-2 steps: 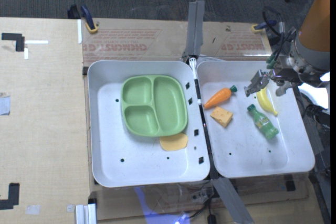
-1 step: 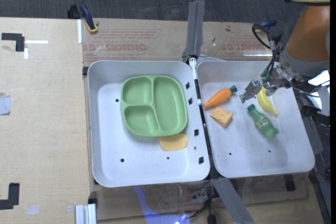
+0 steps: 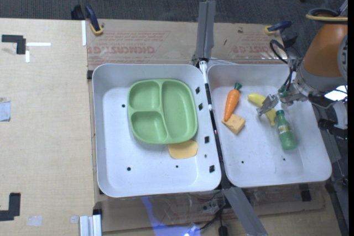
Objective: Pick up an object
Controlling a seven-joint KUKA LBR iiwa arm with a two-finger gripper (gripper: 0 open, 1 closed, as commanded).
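Note:
My gripper (image 3: 267,106) is low in the right bin (image 3: 310,171), over a yellow banana (image 3: 255,99) whose two ends show on either side of it. The fingers look open, astride the banana and not lifting it. Just right of the gripper lies a green bottle (image 3: 286,132) on its side. To the left are an orange carrot (image 3: 232,102) and a yellow cheese wedge (image 3: 235,124). The left bin (image 3: 110,168) holds a green divided plate (image 3: 162,111) with a flat yellow-orange piece (image 3: 183,150) at its near edge.
A raised divider (image 3: 210,119) separates the two bins. The arm's orange band (image 3: 326,50) hangs over the right bin's far right corner. Blue clamps (image 3: 93,18) sit on the cardboard wall behind the bins.

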